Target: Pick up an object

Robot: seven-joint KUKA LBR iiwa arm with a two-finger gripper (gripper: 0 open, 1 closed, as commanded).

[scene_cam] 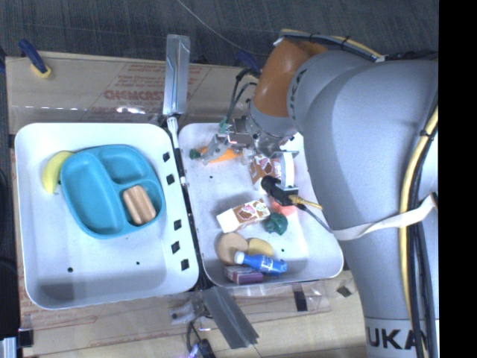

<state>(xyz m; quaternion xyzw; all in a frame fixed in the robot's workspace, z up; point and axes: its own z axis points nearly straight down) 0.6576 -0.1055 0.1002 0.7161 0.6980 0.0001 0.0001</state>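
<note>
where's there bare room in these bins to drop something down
Left bin: bare floor along the near edge, below the blue divided plate. Right bin: a bare strip along the left wall. Its near end, around the blue bottle, is crowded, as is the far end under the gripper.

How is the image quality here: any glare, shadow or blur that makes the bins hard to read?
Camera view: even, soft lighting, no harsh glare on the left bin; the blue tray reads sharply. The arm looms large and covers part of the right bin; the small objects under the gripper are hard to tell apart.
</note>
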